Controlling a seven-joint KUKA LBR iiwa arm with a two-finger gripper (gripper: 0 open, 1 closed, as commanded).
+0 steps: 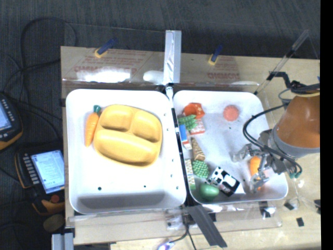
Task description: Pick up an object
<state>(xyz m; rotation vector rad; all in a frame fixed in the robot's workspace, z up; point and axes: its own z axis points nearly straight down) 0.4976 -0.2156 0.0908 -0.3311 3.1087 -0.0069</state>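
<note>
The tool (pixel 256 172) sits low in the right white bin (pixel 239 99), with a small orange piece (pixel 254 165) between its fingers (grip looks thin). Lift slowly and straight up so it won't slip.

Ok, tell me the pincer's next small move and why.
Probably lift straight up a little to test the grip: the pincer sits low in the right bin around a small orange object, though whether it truly grips it is unclear.
</note>
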